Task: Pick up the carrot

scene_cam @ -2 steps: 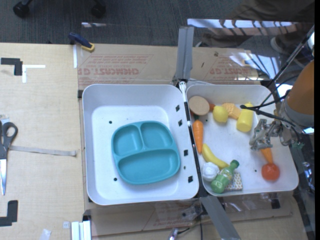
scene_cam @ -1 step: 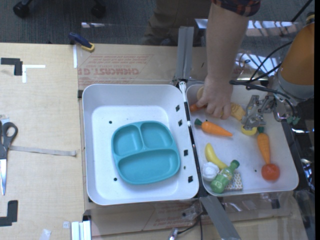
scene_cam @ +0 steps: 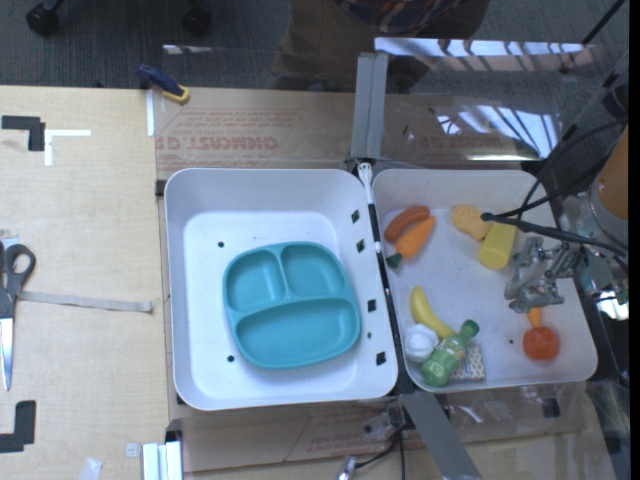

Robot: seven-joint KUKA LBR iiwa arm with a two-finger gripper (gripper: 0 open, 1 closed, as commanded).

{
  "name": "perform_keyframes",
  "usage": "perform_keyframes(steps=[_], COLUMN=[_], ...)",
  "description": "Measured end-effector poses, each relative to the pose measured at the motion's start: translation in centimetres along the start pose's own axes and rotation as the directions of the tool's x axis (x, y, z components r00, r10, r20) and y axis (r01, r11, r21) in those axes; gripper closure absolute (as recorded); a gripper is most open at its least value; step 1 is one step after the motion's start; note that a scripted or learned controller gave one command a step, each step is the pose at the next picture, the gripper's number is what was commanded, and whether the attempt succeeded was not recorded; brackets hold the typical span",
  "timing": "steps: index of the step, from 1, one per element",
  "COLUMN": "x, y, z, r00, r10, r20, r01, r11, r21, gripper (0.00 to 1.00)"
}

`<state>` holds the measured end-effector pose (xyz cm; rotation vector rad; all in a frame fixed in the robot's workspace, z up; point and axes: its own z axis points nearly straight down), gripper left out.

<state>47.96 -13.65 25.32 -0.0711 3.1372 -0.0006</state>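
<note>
Scissors [scene_cam: 12, 298] lie at the far left edge of the bench [scene_cam: 80, 218], on bare wood. Left bin [scene_cam: 180, 298]: holds a teal divided plate [scene_cam: 290, 306], three compartments, sitting roughly centred and slightly turned. Right bin [scene_cam: 570, 368]: the carrot [scene_cam: 412, 230] lies at the upper left corner, close to the wall shared with the left bin, with a second orange piece pressed alongside it and a bit of green at the lower end. Below it, a yellow banana [scene_cam: 430, 313] lies at a slant, and near the front wall a white ball [scene_cam: 420, 343] touches a green bottle [scene_cam: 447, 354]. Upper middle of that bin: a yellow block [scene_cam: 495, 246] with a paler yellow piece just beside it. The tool [scene_cam: 530, 286] hangs over the right part of the bin, well apart from the carrot, nothing seen between its fingers; cannot tell whether they are spread or closed. Just below it sits a small orange-red fruit [scene_cam: 541, 342].
</note>
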Motion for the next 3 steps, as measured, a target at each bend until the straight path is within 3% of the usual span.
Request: perform_keyframes(steps=[1, 2, 3], x=[-1.8, -4.5, -4.7], y=[3.1, -1.1, -1.1], z=[4.6, -3.8, -4.7], r00=[0.972, 0.969, 0.970], r10=[-0.236, -0.245, -0.242], r20=[0.000, 0.003, 0.009], r01=[0.236, 0.245, 0.242], r11=[0.972, 0.969, 0.970], r21=[-0.001, 0.001, 0.002], gripper=[1.00, 1.00, 1.00])
